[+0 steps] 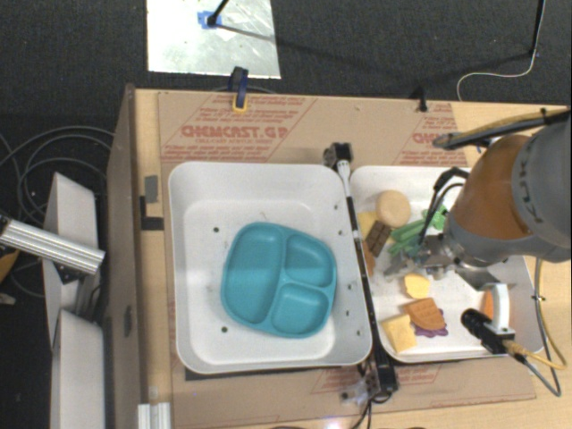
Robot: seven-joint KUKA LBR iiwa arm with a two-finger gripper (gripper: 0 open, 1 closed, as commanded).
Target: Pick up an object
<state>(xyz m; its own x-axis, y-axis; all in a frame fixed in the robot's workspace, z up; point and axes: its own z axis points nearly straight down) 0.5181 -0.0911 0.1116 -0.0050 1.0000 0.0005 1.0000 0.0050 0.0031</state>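
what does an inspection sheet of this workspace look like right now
surface: brown board bearing two white bins
job's things: right bin holds toy food: round beige piece, green piece, yellow pieces, brown piece
clutter: teal divided plate in left bin
grippers: gripper low over right bin's items; fingers unclear
cables: white cable top right; dark cables left
surroundings: dark floor, silver sheet

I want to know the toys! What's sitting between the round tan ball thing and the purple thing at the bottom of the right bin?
In the camera view, a yellow piece and an orange-brown piece lie between the tan ball and the purple piece.
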